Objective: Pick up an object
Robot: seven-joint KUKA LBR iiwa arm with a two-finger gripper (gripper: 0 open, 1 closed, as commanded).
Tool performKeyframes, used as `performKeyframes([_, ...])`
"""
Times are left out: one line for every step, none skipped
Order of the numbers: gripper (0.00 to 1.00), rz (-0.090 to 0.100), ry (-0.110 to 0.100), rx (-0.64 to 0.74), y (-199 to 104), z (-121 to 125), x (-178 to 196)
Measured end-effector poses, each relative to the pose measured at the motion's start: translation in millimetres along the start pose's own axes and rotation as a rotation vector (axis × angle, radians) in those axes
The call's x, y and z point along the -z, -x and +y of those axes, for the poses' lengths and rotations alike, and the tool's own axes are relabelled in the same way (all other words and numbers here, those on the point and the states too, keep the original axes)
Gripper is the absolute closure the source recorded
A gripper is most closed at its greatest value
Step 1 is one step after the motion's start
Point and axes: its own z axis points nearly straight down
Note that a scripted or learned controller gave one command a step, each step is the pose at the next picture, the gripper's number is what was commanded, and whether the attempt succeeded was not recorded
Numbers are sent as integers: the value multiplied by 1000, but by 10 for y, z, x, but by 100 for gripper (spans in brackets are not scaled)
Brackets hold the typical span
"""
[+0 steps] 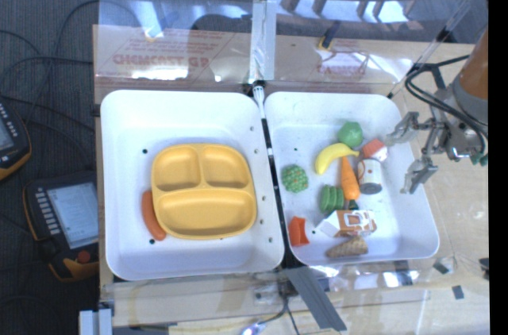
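- Over the right-hand edge of the right bin (413, 234), the gripper (415, 151) hangs with its two fingers spread wide and nothing between them; one finger reaches toward the bin's upper right corner, the other points down along the right wall
- No single target is named, so any toy in this bin would serve; all of them lie to the gripper's left in the camera view, toward the middle of the bin
- Nearest to the fingers is a small can (371, 175) with a red-and-white cap end, its long axis running roughly up and down the view, well clear of the bin wall
- Touching or just beside the can on its left is a carrot (350, 179), also lying lengthwise down the view, with a banana (332, 158) curving across above it and a green round vegetable (350, 134) higher up
- Farther left sit a green pepper (332, 198) and a knobbly green ball (295, 179); near the front wall lie a small carton (354, 223), a brownish bread-like piece (347, 248) and a red piece (298, 231)
- The left bin (127, 246) holds a yellow divided tray (205, 190) with a sausage (152, 216) beside it, well apart from the gripper
- My reading: the coming move turns on a leftward shift and descent, with the can the shortest reach, though its closeness to the carrot could crowd one finger
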Motion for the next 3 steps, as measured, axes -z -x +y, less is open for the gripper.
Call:
performKeyframes([0,-1,2,-94,475,370,-910])
performKeyframes([0,-13,1,-117,502,826,-1285])
performKeyframes([0,-13,-1,-89,425,1250,-1279])
